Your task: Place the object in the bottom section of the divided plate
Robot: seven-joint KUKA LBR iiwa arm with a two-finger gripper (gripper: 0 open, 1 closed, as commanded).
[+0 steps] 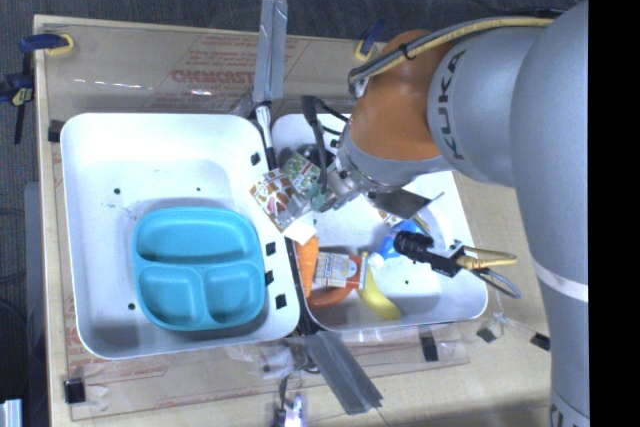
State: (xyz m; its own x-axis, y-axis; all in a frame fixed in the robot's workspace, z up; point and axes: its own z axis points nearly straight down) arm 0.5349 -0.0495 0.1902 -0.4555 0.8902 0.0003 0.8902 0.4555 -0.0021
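Note:
A light blue divided plate (143,267) lies in the left bin (100,155), with one wide section on its far side and two small sections on its near side. My gripper (312,187) reaches in from the right and hangs over the wall between the two bins. It is shut on a colourful printed packet (285,190), which hangs tilted just right of the plate's far right corner. The wrist hides most of the gripper.
The right bin (455,310) holds an orange carton (333,275), a yellow banana-like piece (378,300), a blue object (405,240) and a black-handled tool with an orange tip (455,260). A grey bar (270,45) stands behind the bins.

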